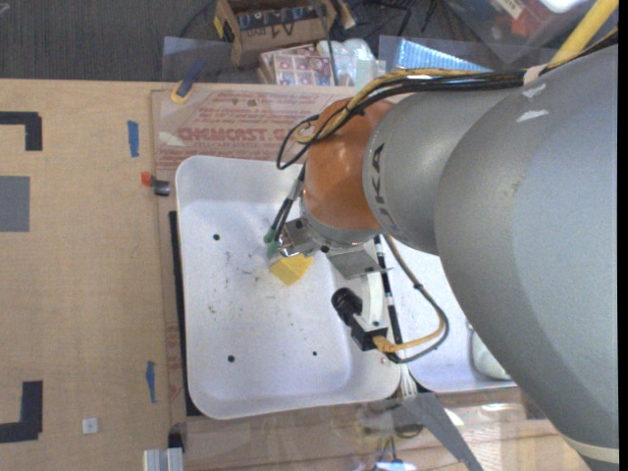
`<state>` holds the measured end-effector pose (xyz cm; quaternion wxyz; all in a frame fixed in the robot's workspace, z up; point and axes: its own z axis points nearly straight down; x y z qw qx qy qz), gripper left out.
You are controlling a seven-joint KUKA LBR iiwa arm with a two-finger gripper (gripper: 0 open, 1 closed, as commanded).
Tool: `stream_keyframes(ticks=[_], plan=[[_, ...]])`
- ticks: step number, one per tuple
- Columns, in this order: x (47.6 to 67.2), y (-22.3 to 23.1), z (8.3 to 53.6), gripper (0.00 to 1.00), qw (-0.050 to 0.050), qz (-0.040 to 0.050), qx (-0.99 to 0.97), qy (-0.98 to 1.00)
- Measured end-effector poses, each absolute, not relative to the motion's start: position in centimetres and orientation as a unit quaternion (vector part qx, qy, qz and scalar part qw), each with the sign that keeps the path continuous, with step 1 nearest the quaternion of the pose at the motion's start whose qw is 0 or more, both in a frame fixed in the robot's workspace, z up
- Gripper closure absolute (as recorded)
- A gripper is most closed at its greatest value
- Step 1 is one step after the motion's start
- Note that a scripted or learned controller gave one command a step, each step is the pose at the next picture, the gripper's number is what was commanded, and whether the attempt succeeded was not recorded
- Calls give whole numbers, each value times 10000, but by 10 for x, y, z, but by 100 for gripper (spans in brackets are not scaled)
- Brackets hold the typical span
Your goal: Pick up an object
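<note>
The big grey arm is hanging over the white bin, the yellow block is lying inside it just below the wrist, and a slightly-off grab could push it away.

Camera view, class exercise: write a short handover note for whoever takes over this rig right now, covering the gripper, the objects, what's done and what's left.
Gripper: down inside the left white bin, hidden under the arm's wrist; state unreadable.
Objects: a yellow block lies on the bin floor just below the wrist, with a small green piece beside it.
Done: arm lowered over the objects.
Left: confirm a grasp, then lift; nothing visibly held yet.
</note>
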<state>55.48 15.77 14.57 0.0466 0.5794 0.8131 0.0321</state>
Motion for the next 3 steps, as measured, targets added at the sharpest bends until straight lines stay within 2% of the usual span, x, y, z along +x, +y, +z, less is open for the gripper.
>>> stream_keyframes(ticks=[1,2,3], plan=[[571,173,305,100,5,-1,6589,7522],[549,167,340,100,17,8,4293,9032],[479,213,313,100,0,-1,4192,9079]])
